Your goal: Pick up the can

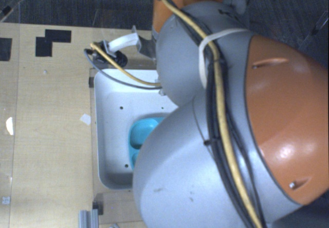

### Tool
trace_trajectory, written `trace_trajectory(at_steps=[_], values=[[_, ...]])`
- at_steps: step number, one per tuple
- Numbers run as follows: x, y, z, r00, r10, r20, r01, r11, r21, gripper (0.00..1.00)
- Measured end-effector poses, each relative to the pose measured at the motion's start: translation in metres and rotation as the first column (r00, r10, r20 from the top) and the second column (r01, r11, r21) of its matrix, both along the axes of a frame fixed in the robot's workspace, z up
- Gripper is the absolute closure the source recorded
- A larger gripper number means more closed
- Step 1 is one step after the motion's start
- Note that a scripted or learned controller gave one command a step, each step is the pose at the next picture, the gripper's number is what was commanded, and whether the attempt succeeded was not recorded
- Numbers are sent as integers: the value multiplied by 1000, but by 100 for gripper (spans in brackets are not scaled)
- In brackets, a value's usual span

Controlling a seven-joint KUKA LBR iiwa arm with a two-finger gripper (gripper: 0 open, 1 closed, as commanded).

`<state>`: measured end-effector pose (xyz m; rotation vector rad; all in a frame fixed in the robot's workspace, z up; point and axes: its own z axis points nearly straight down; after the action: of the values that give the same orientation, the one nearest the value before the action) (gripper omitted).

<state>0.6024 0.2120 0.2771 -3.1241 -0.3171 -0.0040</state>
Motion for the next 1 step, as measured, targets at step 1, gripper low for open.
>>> trace_trajectory(at_steps=[1], values=[[-13, 0, -137, 1000, 1, -3, -1, 1000, -2, 100]])
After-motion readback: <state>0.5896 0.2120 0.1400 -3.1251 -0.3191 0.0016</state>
